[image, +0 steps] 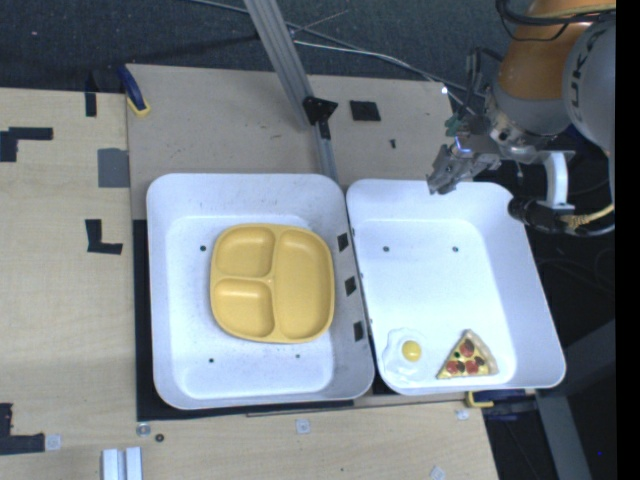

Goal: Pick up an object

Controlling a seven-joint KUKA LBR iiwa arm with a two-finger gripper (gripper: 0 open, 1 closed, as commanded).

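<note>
I see the gripper (443, 181) at the upper right of the frame, over the far rim of the right bin (520, 268). A fried egg (405, 352) and pizza slice (468, 357) lie at its lower edge. A yellow divided plate (272, 283) sits in the left bin (180, 268).

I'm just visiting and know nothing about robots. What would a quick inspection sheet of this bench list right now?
Surface: tan bench bearing two shallow white bins, left bin and right bin, side by side.
Job's things: yellow divided plate in the left bin; toy fried egg and toy pizza slice at the right bin's near edge, close together.
Clutter: black tape marks on the bench.
Grippers: gripper over the right bin's far edge, nothing seen between its fingers.
Cables: thin cables across the bench's far side; more at the arm's wrist.
Surroundings: slanted metal pole; dark floor.
</note>
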